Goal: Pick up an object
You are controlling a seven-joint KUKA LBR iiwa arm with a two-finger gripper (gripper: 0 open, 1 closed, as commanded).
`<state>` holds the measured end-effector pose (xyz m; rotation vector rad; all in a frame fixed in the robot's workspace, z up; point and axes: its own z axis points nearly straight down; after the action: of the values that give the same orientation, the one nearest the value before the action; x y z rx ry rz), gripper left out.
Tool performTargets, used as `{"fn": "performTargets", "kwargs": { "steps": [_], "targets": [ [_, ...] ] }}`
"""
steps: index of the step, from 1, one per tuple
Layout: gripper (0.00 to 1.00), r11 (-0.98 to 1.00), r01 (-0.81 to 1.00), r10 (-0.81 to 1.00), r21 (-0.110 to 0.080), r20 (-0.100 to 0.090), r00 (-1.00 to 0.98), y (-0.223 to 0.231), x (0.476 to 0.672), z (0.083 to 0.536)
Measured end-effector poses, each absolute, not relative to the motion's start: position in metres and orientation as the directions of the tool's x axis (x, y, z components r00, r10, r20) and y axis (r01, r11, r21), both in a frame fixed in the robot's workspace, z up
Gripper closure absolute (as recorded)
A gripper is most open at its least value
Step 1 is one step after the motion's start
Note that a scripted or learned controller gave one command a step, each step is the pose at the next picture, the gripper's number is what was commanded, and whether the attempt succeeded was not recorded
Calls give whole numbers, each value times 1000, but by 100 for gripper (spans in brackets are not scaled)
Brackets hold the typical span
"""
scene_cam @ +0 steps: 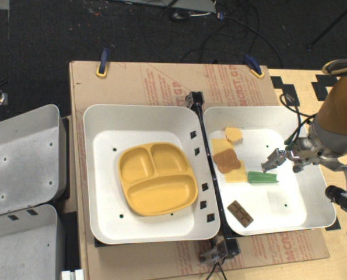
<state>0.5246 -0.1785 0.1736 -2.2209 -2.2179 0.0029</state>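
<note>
Gripper [270, 162], empty, fingers seemingly parted, hangs just right of what we take as a green block [262, 178], lying lengthwise left-right.

Two white bins [97, 174] on a tan counter [138, 80] with red print. Yellow divided plate [158, 178]. Green stick [262, 178], brown bar [240, 213], yellow slab [236, 174], brown patty [226, 160], orange-yellow round [233, 135].

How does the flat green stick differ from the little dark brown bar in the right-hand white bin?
The flat green stick is bright green and lies nearly level across the picture; the dark brown bar lies on a diagonal. The green stick sits mid-bin, just beside the gripper; the brown bar lies apart near the bin's front edge. Both are small, flat and oblong, resting in the right-hand white bin.
</note>
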Motion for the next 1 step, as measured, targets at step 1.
{"fn": "performTargets", "kwargs": {
  "steps": [1],
  "targets": [
    [0, -3, 1000, 1000, -5, 2, 3, -181, 514, 120]
  ]
}}
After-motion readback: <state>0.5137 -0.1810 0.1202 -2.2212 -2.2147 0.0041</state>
